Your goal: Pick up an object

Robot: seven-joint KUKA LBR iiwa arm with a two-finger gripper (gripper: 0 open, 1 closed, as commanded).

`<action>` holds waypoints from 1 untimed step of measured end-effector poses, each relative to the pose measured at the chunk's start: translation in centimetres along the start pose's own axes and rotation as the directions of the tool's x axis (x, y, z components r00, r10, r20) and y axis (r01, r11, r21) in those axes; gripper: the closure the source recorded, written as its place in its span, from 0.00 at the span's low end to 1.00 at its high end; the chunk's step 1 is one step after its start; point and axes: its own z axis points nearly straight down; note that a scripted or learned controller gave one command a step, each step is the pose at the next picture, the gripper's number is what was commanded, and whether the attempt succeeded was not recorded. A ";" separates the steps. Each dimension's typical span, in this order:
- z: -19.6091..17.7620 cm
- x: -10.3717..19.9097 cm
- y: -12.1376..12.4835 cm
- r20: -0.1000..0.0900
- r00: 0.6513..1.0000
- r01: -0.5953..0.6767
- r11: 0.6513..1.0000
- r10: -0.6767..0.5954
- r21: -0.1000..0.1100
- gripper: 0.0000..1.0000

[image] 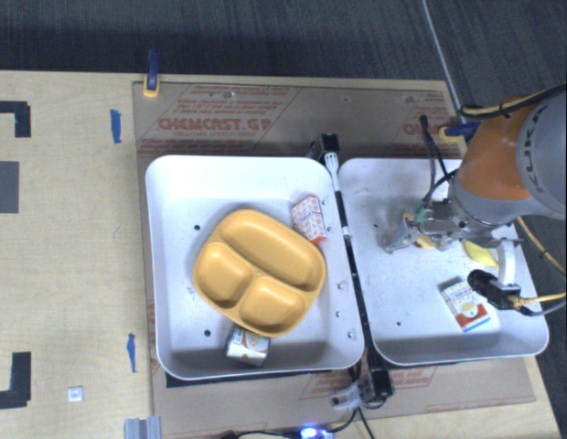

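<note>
Yellow plastic, a three-compartment tray (258, 270), is seen lying in the left bin (165, 245), with a small packet (307, 218) at its upper right edge and another (247, 347) at its lower edge. In the right bin (393, 327), a red-and-white carton (467, 303) lies at lower right beside a yellow object (482, 253). The gripper (404, 234) is lowered over that bin's upper middle; whether the fingers are wide or narrow cannot be told.

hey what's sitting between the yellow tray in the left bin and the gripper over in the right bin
In the camera view, a small red-and-white packet beside the yellow tray, then the black divider between the bins, then bare white floor up to the gripper.
</note>
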 end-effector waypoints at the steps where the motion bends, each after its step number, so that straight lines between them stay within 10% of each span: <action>1: -1.1 -0.1 0.1 0.002 1.000 -0.001 1.000 0.001 -0.006 1.00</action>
